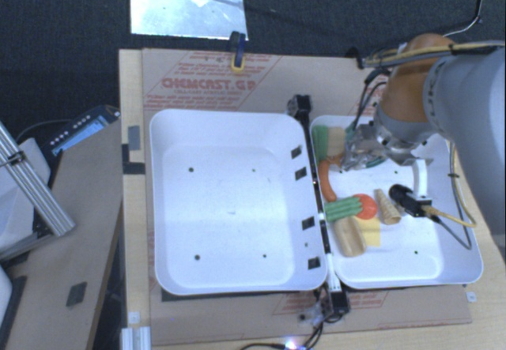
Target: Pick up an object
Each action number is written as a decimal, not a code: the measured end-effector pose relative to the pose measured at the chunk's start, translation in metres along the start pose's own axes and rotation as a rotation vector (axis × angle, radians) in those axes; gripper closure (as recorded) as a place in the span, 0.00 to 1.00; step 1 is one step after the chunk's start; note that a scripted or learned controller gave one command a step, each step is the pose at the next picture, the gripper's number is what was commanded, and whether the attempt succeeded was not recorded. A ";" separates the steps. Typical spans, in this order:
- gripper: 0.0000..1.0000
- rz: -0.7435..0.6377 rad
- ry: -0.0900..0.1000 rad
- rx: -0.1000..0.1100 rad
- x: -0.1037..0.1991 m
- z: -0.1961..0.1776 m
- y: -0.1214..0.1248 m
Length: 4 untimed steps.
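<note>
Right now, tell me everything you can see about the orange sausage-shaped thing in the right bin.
The orange sausage-shaped thing is a smooth, slim rod with rounded ends, plastic by the look of it. It lies flat on the floor of the right bin, close to the bin's left wall and running roughly along it. Its upper end sits near the tan and green pieces at the bin's top left corner; its lower end reaches the green block. The gripper hangs just to its right.
</note>
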<state>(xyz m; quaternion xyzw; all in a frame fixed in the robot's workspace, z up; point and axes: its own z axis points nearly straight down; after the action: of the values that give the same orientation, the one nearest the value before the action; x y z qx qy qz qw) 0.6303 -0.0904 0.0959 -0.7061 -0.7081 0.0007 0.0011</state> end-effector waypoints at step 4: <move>1.00 0.004 -0.004 0.015 0.001 0.009 0.036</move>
<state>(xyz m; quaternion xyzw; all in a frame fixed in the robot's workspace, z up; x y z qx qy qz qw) 0.6660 -0.0892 0.0868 -0.7075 -0.7066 0.0076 0.0048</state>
